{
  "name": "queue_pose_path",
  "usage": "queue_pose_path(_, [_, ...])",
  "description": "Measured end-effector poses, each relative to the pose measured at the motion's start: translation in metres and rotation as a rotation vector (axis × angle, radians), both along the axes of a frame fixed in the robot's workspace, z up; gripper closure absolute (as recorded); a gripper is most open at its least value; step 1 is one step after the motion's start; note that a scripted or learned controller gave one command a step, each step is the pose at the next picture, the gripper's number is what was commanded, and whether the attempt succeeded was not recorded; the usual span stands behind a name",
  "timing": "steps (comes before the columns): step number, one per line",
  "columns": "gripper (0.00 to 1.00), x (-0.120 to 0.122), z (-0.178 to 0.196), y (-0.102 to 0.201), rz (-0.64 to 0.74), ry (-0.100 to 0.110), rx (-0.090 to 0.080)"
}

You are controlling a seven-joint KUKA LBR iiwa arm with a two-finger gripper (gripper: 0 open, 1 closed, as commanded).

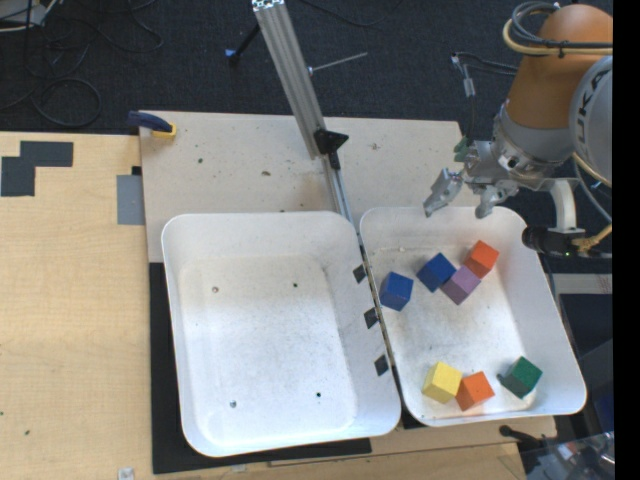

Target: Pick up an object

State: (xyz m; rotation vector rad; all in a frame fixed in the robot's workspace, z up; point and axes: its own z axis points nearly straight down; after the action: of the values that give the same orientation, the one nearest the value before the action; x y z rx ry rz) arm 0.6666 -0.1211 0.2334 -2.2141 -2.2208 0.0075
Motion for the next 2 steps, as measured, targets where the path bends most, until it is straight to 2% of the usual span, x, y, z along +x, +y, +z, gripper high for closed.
queue_pose_path(2, [0.0,-0.009,-0.095,0.007,-0.005,0.001,0.001])
